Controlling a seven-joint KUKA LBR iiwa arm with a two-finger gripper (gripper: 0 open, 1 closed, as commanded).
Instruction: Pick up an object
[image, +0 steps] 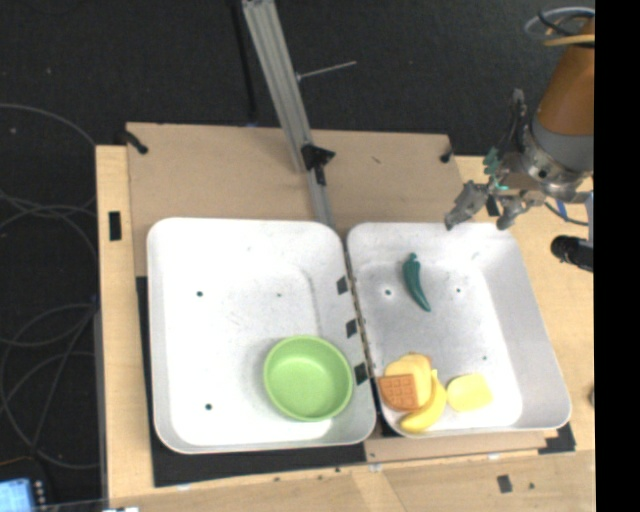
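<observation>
A small dark green pepper (415, 282) lies in the upper middle of the right bin (520, 300). At that bin's front sit an orange waffle-like toy (404, 386), a yellow banana (430, 410) and a yellow lump (469, 393), close together. A light green bowl (308, 377) stands at the front right of the left bin (200, 270). My gripper (484, 208) hangs above the right bin's far edge, up and to the right of the pepper, with its fingers spread and nothing between them.
A slanted metal post (285, 95) rises behind the bins, ending near the divider (352, 310) between them. The tan bench (240, 170) surrounds both bins. Cables lie on the dark floor at left.
</observation>
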